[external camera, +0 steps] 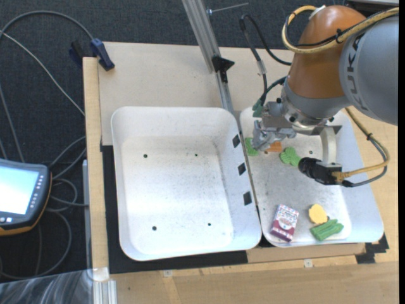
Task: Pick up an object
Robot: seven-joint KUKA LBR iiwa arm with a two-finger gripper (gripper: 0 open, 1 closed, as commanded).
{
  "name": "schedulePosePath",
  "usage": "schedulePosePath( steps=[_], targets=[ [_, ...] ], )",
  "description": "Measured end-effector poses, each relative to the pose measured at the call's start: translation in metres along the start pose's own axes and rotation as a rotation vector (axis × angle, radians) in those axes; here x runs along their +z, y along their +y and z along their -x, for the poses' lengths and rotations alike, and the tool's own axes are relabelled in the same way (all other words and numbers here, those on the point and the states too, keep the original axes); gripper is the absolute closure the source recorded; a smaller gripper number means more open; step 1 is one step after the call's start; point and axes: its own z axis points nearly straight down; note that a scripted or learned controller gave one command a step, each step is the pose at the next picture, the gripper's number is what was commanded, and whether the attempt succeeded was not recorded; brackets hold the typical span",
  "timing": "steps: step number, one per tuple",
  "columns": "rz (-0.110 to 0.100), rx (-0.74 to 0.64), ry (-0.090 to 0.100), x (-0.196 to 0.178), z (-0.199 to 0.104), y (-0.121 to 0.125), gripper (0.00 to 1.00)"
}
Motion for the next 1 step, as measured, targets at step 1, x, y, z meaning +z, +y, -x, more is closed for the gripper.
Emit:
schedulePosePath(
  steps=[1],
  targets=[
    [0.0,-0.001,0.0,-0.0071,-0.0522,-0.0193,1.0]
  ],
)
